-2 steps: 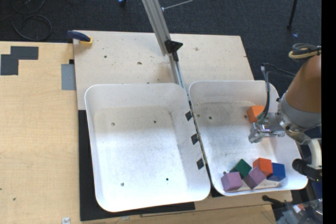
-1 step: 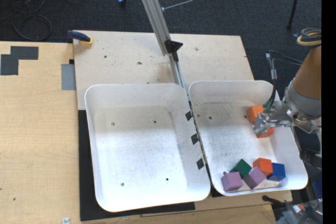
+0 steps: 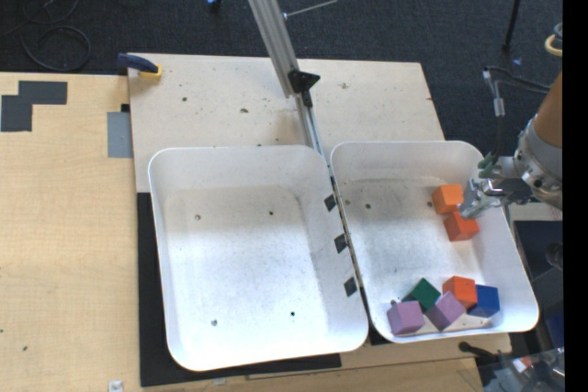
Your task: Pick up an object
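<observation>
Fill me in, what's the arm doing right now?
The tool is reaching in at the right bin's far right side, beside an orange block and a red-orange block. Whether it has hold of either is unclear. Five more blocks sit clustered in that bin's near corner. The left bin holds no blocks.

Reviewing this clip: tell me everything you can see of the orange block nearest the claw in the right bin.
The orange block is a small cube with a matte, solid-coloured look, bright orange on top and darker on its shaded side. It sits near the right bin's far right part, close to the wall. A redder block lies just in front of it, touching or nearly so. The claw is right beside it at its right edge; whether they touch is unclear.
</observation>
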Robot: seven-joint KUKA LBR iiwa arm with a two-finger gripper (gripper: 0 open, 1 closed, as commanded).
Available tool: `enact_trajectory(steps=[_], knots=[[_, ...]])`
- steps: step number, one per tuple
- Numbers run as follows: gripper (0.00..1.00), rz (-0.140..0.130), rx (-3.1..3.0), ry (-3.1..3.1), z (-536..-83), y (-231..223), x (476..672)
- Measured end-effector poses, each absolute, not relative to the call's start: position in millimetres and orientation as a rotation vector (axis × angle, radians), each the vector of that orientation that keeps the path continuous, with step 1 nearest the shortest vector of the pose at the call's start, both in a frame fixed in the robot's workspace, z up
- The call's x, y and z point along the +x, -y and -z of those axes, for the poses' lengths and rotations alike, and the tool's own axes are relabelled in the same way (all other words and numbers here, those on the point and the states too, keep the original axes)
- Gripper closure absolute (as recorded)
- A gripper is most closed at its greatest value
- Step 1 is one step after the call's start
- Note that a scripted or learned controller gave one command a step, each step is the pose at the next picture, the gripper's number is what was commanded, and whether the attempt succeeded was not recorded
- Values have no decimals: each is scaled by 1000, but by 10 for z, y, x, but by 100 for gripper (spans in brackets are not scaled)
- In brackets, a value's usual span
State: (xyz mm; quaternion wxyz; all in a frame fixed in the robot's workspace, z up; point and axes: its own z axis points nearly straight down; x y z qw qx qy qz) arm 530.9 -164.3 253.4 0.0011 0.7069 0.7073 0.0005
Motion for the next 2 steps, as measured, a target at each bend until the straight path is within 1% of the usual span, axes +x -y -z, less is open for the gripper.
enact_trajectory(steps=[1, 2], knots=[[100, 1, 2220, -2229, -2390, 1137, 5390], [100, 2, 2222, -2229, -2343, 718, 5481]])
